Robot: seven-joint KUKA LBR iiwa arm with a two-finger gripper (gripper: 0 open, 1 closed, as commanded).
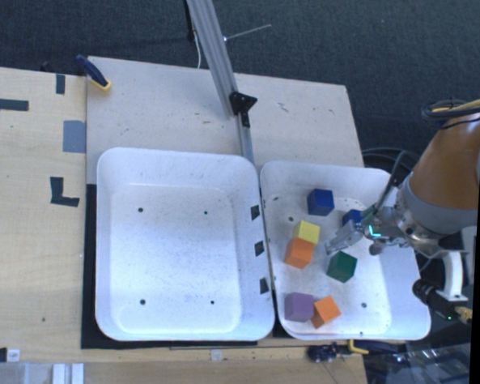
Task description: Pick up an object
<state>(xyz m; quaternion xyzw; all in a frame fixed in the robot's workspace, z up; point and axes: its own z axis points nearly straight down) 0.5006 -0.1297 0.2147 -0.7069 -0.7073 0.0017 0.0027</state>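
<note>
Right bin point(395, 314): coloured blocks point(300, 252)

arm reaches in from the right, tool point(344, 236) lowered.

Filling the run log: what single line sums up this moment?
gripper: above right bin, near green block | grasp: none seen | nearby: blue block, yellow block
</note>
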